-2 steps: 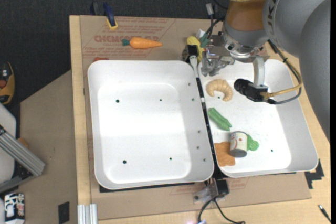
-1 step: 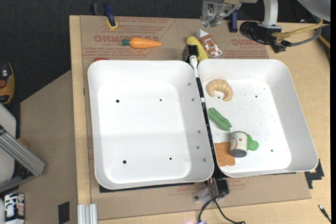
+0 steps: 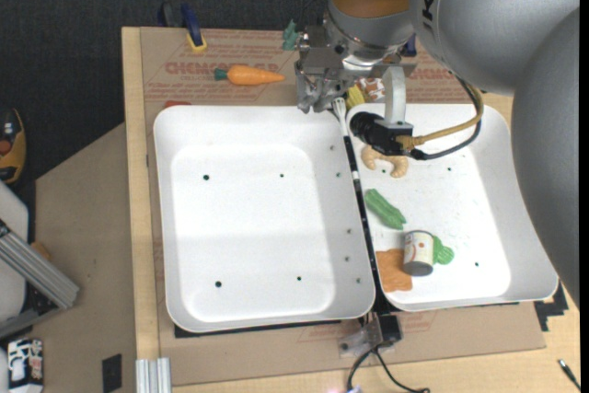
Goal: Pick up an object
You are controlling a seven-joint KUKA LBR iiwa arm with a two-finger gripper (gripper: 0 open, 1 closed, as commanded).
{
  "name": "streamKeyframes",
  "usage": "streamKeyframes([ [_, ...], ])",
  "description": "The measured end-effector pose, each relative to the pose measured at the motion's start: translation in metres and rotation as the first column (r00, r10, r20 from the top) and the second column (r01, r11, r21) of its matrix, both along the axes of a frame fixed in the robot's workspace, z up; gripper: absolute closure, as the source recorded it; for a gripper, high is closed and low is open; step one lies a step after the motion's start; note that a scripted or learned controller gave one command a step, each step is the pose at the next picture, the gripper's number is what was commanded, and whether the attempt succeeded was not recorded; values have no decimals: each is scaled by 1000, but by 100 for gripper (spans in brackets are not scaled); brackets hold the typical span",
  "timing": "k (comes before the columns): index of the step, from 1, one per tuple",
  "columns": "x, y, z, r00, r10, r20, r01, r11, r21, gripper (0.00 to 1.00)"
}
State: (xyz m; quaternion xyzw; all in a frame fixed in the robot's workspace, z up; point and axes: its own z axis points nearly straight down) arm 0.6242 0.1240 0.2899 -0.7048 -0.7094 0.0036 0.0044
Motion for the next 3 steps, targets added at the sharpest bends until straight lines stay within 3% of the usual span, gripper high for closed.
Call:
streamKeyframes([
  [1,-41,72,-66,1000,1,0,-1,1000,0,100],
  [2,-71,102,-113,1000,-3,3,3,1000,-2,100],
  [3,-148,101,-62,1000,-4,7,4,1000,0,100],
])
